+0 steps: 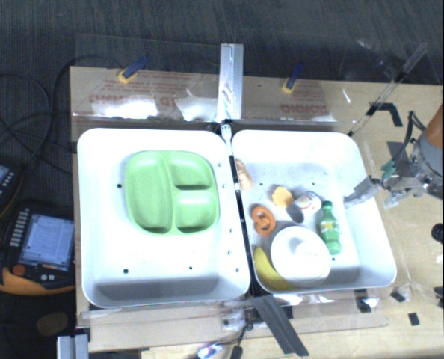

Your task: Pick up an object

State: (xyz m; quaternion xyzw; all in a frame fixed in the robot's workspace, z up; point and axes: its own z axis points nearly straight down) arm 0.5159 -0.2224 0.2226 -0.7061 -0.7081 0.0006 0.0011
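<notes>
The right bin (341,144) holds several small objects. A white bowl (300,254) lies upside down near the front, with a yellow banana (264,269) at its left edge. A green bottle (328,228) lies just right of the bowl. Farther back are an orange ring (263,219), a yellow piece (282,197), a white and brown ball (306,203) and a pale peach item (242,174) by the left wall. My gripper (359,192) hangs over the bin's right rim, up and to the right of the green bottle, with nothing seen in it.
The left bin (102,275) holds a green divided plate (171,190). A metal divider post (230,81) stands behind the two bins. The arm's wrist (420,172) sits over the bench to the right of the bins.
</notes>
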